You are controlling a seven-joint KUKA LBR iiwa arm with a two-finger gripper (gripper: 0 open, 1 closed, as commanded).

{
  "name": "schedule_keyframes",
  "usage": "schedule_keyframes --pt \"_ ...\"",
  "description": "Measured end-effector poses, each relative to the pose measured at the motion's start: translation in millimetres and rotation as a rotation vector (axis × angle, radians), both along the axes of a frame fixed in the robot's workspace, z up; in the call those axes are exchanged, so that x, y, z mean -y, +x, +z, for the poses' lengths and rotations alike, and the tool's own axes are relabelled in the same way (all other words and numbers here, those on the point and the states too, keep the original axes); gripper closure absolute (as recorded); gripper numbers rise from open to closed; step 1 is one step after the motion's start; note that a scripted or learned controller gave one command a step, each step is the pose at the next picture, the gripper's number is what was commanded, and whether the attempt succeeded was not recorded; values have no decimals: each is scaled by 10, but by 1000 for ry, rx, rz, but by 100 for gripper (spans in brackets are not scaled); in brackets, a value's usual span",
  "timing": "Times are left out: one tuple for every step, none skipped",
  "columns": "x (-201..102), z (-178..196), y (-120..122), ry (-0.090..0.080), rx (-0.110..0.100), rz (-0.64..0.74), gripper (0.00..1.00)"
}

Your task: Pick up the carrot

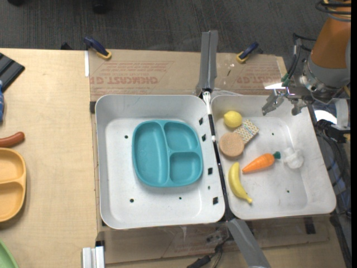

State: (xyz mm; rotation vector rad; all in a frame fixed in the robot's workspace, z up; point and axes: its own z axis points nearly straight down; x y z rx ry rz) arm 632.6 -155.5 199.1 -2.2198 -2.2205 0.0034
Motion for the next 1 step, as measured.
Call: schedule_keyframes --pt "127 -921 -740 1 -1 77 0"
